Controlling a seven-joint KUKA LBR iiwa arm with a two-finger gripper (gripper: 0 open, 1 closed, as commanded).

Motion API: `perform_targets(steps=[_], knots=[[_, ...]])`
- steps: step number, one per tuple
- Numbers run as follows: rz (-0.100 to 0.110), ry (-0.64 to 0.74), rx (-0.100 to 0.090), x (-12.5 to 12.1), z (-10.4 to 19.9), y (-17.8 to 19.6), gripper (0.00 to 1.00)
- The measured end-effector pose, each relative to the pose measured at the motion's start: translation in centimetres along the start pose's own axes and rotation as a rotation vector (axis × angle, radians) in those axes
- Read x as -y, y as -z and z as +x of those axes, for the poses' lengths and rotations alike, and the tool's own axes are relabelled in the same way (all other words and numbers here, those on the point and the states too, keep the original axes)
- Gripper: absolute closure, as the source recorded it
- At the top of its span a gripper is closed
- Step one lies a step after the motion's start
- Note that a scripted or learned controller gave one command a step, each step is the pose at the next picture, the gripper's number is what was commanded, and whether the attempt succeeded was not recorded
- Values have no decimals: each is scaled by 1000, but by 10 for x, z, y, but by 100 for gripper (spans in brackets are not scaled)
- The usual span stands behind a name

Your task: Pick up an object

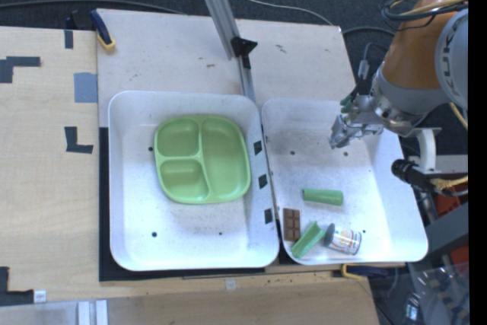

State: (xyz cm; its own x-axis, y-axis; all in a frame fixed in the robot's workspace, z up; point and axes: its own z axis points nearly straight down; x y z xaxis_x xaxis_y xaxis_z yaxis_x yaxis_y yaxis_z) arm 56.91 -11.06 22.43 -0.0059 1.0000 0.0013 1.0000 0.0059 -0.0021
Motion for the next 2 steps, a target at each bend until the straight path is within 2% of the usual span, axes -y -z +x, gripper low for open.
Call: perform_targets(steps=[2], knots=[[-1,2,-1,-9,109,6,100]])
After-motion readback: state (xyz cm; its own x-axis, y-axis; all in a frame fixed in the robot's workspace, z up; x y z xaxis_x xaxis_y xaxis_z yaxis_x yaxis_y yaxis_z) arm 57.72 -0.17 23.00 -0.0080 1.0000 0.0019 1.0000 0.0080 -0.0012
